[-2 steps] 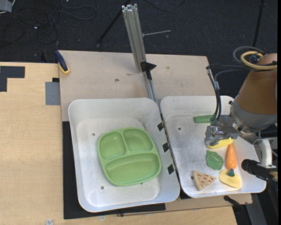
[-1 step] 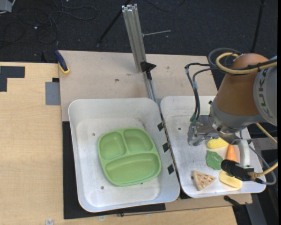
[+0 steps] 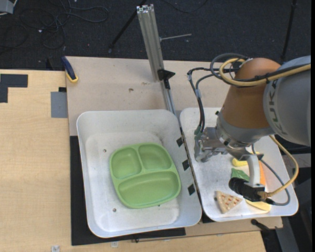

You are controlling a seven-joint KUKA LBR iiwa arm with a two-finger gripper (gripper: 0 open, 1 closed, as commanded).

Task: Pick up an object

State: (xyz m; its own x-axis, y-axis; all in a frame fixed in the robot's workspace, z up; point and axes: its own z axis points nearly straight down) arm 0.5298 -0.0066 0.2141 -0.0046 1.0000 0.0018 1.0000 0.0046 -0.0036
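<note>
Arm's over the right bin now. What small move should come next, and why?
Probably a short shift toward the near right corner of the right bin, then down. The hand sits over bare floor at the bin's left side, while the pizza-slice toy and the yellow piece lie nearer the corner. The green divided plate lies in the left bin.

The bench (image 3: 115, 88) bears two white bins, left bin (image 3: 89, 140) beside right bin (image 3: 191, 119).
</note>
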